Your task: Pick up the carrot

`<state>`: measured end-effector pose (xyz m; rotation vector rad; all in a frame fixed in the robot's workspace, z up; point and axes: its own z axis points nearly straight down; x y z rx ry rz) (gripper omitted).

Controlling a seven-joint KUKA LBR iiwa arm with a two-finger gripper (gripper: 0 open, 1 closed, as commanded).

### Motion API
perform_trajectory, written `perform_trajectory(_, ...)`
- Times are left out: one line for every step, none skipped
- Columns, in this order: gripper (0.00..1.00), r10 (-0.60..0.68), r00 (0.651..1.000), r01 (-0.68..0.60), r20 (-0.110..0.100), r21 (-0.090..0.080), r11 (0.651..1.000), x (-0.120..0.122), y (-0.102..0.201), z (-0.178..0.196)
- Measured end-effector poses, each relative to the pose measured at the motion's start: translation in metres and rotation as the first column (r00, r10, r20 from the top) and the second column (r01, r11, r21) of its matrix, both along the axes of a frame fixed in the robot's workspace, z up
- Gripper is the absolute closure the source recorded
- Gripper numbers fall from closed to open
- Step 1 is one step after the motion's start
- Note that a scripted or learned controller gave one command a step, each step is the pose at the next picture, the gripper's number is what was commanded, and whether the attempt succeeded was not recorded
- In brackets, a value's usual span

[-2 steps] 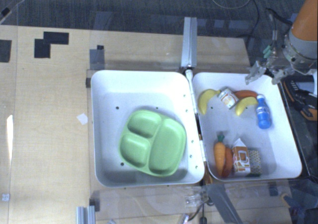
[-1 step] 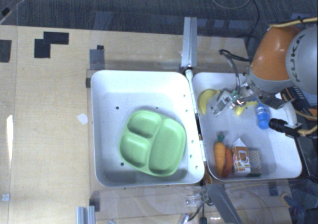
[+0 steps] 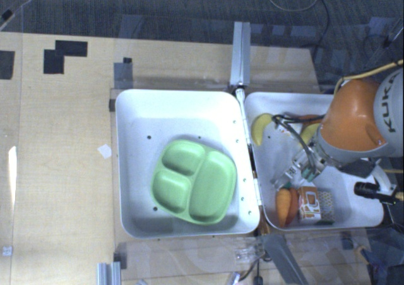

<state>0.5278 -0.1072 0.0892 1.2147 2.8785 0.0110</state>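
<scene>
The carrot (image 3: 285,205) is orange and lies upright along the front left corner of the right bin (image 3: 353,219). My gripper (image 3: 291,176) reaches in from the right under the arm's orange band (image 3: 353,116). It hangs just above and slightly behind the carrot's top end. Nothing is seen held in it.
An orange and white carton (image 3: 309,205) lies right beside the carrot. A yellow banana (image 3: 261,127) rests at the back left of the right bin. A green divided plate (image 3: 194,181) sits in the left bin (image 3: 136,151). Cables run along the arm.
</scene>
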Motion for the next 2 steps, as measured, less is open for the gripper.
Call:
perform_trajectory(0.0, -0.008, 1.0, 0.008, -0.015, 0.001, 1.0, 0.0518, 0.0072, 0.0131)
perform_trajectory(1.0, -0.008, 1.0, 0.008, -0.012, 0.001, 1.0, 0.0538, 0.0072, 0.0212)
